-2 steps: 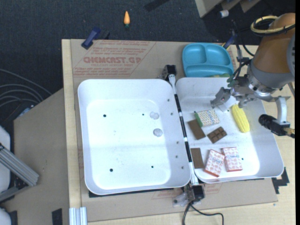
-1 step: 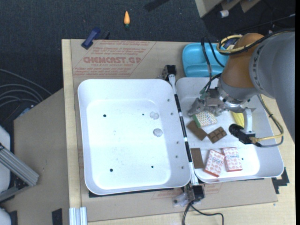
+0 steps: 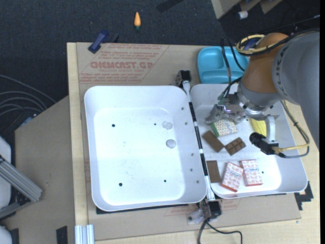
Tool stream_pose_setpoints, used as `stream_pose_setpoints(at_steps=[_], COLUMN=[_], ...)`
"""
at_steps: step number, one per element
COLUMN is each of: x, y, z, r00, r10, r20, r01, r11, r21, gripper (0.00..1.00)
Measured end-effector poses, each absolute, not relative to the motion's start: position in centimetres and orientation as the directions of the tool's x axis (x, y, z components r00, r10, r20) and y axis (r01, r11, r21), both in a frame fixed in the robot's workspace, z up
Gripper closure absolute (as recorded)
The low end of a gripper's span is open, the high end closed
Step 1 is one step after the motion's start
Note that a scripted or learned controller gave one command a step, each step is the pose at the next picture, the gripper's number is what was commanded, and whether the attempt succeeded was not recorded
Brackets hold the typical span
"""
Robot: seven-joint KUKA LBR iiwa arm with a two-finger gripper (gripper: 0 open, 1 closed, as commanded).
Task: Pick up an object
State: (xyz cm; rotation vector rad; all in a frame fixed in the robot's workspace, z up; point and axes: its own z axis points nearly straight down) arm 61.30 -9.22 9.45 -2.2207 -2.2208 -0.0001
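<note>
**Camera view: gripper low over the right bin's clutter**

Camera view shows the objects to be picked gathered in the right bin (image 3: pixel 290 181). A green-and-white packet (image 3: pixel 225 127) lies near the bin's middle, tilted, just under the gripper (image 3: pixel 227 112). Beside it sit two brown bars, one (image 3: pixel 213 141) angled toward the divider and a chocolate-like piece (image 3: pixel 235 146) to its right. A third brown bar (image 3: pixel 213 171) lies along the bin's left wall, closer to the camera. Next to it are two red-and-white boxes (image 3: pixel 233 177) (image 3: pixel 252 172), side by side and nearly touching. A yellow object (image 3: pixel 258 126) peeks out from under the arm, partly hidden.

The gripper hangs low over the green-and-white packet; whether its fingers are spread or closed cannot be told, since the wrist and metal parts blur together there. No object is visibly between them. Above it the arm's orange band (image 3: pixel 261 72) and grey body (image 3: pixel 299 67) fill the upper right.

The left bin (image 3: pixel 96 136) holds two small round translucent spots (image 3: pixel 167 125) (image 3: pixel 171 144) near its right side. Behind the right bin stands a blue tray (image 3: pixel 216 65). Both bins rest on the surface (image 3: pixel 122 60), a brown board printed with red lettering. On the dark floor beyond lie a blue item (image 3: pixel 98 42) and a small orange one (image 3: pixel 137 19).
</note>
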Motion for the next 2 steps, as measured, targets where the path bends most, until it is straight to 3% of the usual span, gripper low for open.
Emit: stream_pose_setpoints(at_steps=[1, 2], x=[61.4, 50.4], y=[-0.7, 0.2], z=[22.6, 25.9], r00=[-0.001, 0.0], r10=[1.0, 1.0], r20=[0.001, 0.001], r01=[1.0, 1.0], r11=[0.001, 0.0], r21=[0.001, -0.004], gripper=[1.0, 1.0])
